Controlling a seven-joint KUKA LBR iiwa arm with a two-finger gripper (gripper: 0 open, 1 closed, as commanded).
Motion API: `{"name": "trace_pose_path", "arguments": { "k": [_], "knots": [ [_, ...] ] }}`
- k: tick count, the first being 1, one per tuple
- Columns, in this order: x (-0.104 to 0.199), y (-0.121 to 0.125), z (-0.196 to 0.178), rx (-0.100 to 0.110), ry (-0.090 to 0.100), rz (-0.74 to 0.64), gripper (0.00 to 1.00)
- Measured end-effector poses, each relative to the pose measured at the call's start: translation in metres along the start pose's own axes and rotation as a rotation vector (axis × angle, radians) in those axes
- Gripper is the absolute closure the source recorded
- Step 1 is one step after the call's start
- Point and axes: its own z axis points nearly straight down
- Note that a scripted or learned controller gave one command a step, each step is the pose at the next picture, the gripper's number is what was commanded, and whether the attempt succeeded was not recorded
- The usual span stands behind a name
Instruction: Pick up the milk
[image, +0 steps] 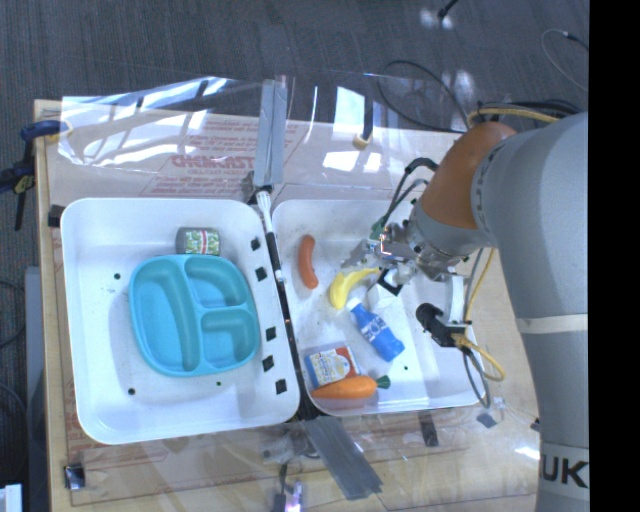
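Camera view, left to right, with the banana (347, 287) as landmark. Far left of banana, in left bin (90, 330): blue divided tray (193, 313), small can (198, 241) just above tray. Just left of banana, in right bin (440, 390): red sausage (308, 261). Below banana: carton (327, 364) with carrot (350, 388) touching, label unreadable. Just below-right of banana: milk (377, 331), blue and white bottle lying tilted, label too small to read. Right of banana, above milk and apart from it: pincer (388, 262), open or shut, cannot tell. Reaching in from right: grey arm (535, 210), orange band above wrist, bent down over right bin. Lettering "UK" at arm's base; faint red mirrored print on tabletop (130, 160) at top, unreadable.
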Motion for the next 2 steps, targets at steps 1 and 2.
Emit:
{"name": "trace_pose_path", "arguments": {
  "k": [1,2],
  "knots": [
    [-0.001,-0.021,-0.001,-0.012,-0.004,-0.244,0.0],
    [-0.003,-0.005,0.001,0.001,-0.001,-0.366,0.0]
  ]
}}
